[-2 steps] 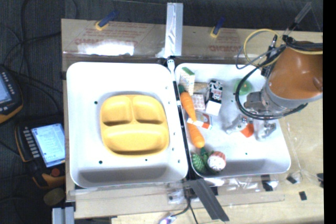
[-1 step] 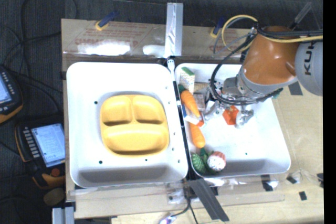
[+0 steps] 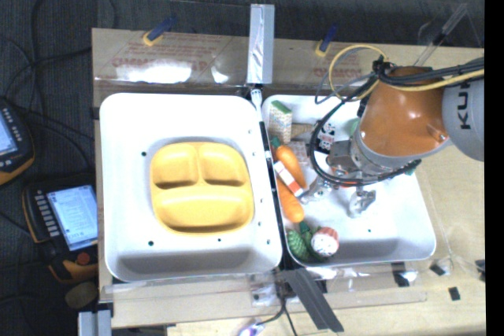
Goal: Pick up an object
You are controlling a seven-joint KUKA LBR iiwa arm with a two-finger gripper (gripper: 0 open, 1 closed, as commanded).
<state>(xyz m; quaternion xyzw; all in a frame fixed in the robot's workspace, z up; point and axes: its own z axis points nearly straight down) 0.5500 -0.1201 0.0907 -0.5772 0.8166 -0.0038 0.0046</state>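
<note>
Two bins are sitting side by side on the desk [image 3: 441,193]. The left bin [image 3: 118,169] is holding a divided tray [image 3: 202,186] at its centre. In the right bin [image 3: 394,236], toy food [image 3: 290,169] is lying along the left wall, with the end effector [image 3: 339,197] hanging just right of it.

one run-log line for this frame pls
arm: over right bin | gripper: low, nothing seen held | nearest: carrots at bin's left wall | left bin: yellow tray
</note>
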